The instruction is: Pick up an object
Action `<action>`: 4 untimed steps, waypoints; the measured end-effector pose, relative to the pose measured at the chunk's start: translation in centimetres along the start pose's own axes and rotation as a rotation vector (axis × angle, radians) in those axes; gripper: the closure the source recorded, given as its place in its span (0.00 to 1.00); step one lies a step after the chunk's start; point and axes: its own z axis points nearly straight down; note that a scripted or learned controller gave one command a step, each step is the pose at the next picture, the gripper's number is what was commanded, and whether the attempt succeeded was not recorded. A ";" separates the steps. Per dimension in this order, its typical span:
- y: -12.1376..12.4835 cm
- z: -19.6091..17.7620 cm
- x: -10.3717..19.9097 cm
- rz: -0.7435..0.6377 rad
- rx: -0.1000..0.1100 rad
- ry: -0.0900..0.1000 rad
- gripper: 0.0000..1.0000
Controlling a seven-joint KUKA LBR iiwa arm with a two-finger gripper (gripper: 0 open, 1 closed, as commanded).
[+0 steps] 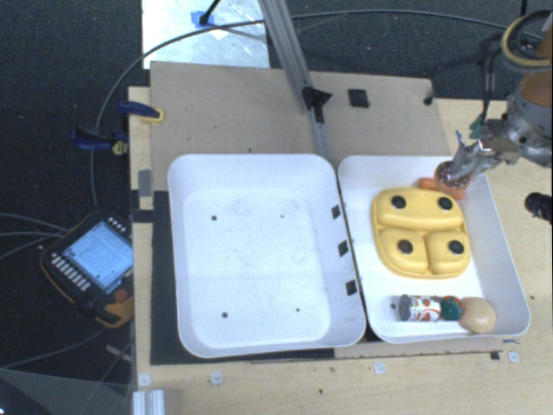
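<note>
**Gripper at the far edge of the right bin, over a small orange object: risks of a missed grasp**

The gripper [455,169] hangs low at the far side of the right bin [510,266], its tip over or against a small orange object [429,183] that lies just beyond the far edge of the yellow four-lobed moulded piece [421,231]. Whether the fingers are spread or closed cannot be told at this size, and nothing is seen clamped between them, so no hold can be claimed. The orange object is largely hidden by the gripper tip; its shape cannot be made out.

Other candidates lie at the near side of the same bin: a small tube with a red and white label [423,309], and a rounded tan object [478,315] touching or just beside it. The left bin [251,258] sits alongside.

Judged hazards:
- The target sits close to the bin's far wall and just beside the yellow piece. A finger could land on either and stop the closure short.
- The object is small and low. The fingers could close above it and come up with nothing.
- A glancing contact could push it under the yellow piece's edge or into the corner.
- If a finger catches the yellow piece, that piece may shift or tip.
</note>
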 end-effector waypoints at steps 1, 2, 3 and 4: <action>1.4 1.2 4.7 -0.004 0.005 0.003 1.00; 2.1 0.6 10.3 -0.005 0.005 0.004 1.00; 2.4 2.2 16.1 -0.004 0.007 0.004 1.00; 3.1 1.6 21.7 -0.004 0.005 0.004 1.00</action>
